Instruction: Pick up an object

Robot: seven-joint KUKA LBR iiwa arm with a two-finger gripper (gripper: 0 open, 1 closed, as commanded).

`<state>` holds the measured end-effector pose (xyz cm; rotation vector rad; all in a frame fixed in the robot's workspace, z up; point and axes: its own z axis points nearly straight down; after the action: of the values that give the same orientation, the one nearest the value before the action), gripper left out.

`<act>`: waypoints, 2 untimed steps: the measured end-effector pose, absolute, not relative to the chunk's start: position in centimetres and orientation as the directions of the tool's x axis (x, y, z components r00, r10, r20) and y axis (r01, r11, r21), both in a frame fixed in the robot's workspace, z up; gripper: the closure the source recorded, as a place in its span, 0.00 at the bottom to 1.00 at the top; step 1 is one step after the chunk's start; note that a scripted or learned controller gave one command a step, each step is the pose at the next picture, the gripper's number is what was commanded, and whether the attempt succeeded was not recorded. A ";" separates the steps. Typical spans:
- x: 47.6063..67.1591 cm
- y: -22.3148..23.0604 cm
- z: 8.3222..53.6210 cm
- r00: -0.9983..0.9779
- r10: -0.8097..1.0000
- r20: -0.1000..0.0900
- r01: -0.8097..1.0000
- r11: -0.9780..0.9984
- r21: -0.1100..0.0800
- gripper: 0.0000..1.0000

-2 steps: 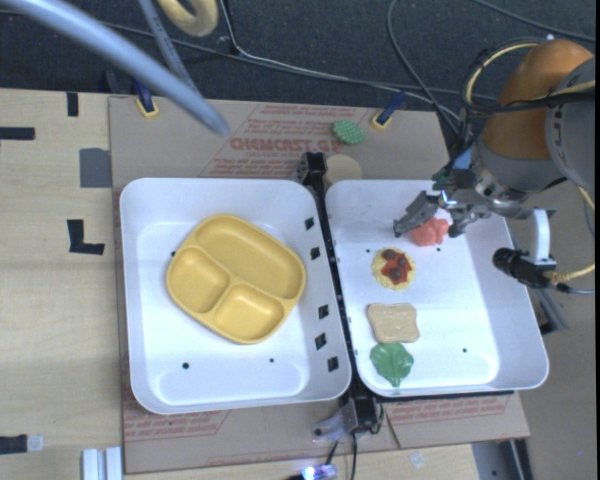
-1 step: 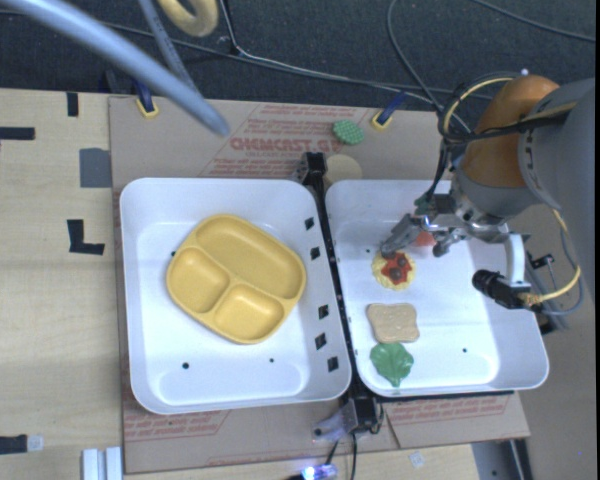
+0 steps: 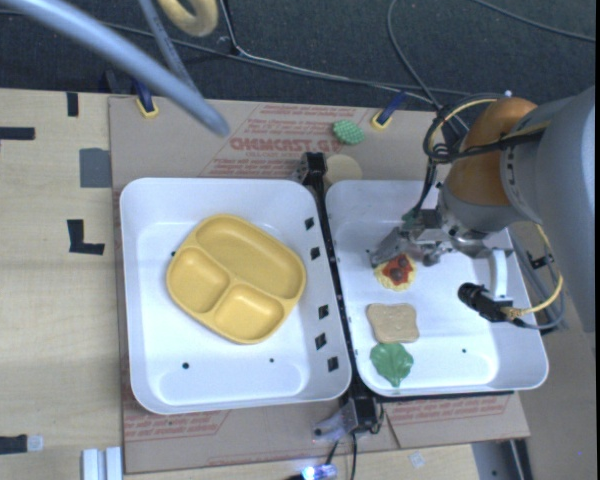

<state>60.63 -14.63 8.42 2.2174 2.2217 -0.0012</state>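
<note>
On the bench, two shallow white bins sit side by side on a brown cardboard sheet point(image 3: 270, 143), which itself lies on a light wooden surface point(image 3: 40, 268). Within the left bin point(image 3: 150, 368), a yellow divided tray point(image 3: 236, 277) occupies the centre; it has three compartments, lies turned at an angle to the bin walls, and holds nothing visible. At 12 o'clock from this bin, beyond the far edge of both bins, a small green textured object point(image 3: 347, 131) rests on the cardboard, and a grey tube point(image 3: 100, 38) crosses the upper-left part of the scene on a diagonal. A row of black clips point(image 3: 323, 268) marks the seam where the two bins meet. Within the right bin point(image 3: 525, 368), three toy food items lie in a line toward the 6 o'clock side: a small pizza-like piece with red topping point(image 3: 396, 271) nearest the bin centre, a tan bread slice point(image 3: 392, 321) just below it, and a green leafy piece point(image 3: 392, 362) touching the near edge of the bread slice. The gripper point(image 3: 400, 253) sits directly over the pizza-like piece, at its 12 o'clock side, with one metal finger point(image 3: 385, 248) angled toward 8 o'clock; the fingers stand spread apart around the top of the piece, and no object is clamped between them. At 3 o'clock, the grey arm with its orange band point(image 3: 490, 158) reaches in, trailing black cables point(image 3: 485, 303) across the bin floor.
</note>
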 end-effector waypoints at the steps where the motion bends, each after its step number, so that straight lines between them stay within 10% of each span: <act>1: 60.8 -14.6 9.7 -0.003 1.000 -0.002 1.000 0.003 0.004 1.00; 2: 61.2 -13.8 15.7 -0.003 1.000 0.000 1.000 0.003 0.005 1.00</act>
<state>61.21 -13.76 15.66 2.2155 2.2221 0.0056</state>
